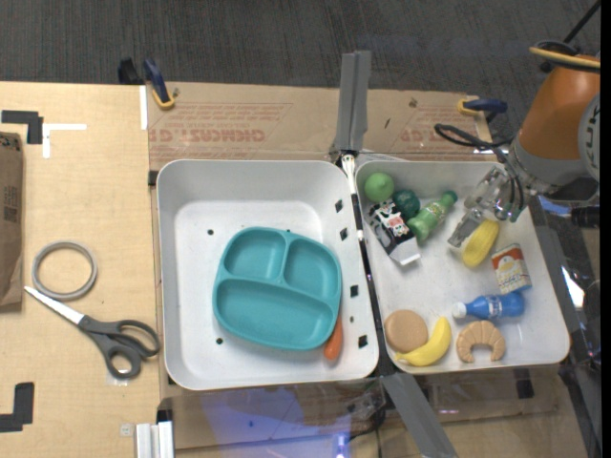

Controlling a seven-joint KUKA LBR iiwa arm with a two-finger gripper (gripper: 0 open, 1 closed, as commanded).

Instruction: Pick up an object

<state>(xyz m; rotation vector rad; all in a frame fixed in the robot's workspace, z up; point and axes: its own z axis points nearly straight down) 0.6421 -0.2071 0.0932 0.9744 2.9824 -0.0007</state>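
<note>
From above, the bench was pale wood with cardboard along its far edge, dark carpet beyond. Scissors and a tape roll lay near its left edge. The left bin carried a teal tray, a carrot at its near-right corner. Over the right bin, the gripper hung spread, not gripping, at a lemon by the right wall.

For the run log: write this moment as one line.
end effector: over right bin | touching: yellow lemon | grasp: unconfirmed | teal tray: left bin
</note>
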